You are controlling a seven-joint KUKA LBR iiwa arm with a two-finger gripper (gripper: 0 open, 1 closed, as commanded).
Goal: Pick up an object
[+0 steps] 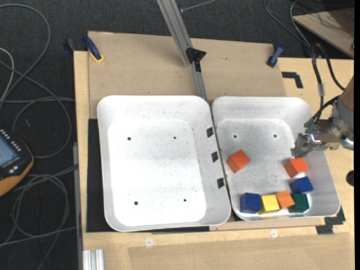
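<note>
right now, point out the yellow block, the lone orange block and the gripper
yellow block [270, 202], camera view, top face
lone orange block [238, 160], camera view, top face
gripper [300, 146], camera view, its lower tip

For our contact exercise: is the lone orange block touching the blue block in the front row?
Apart. The camera view shows bare white bin floor between the orange block and the blue block.
</note>
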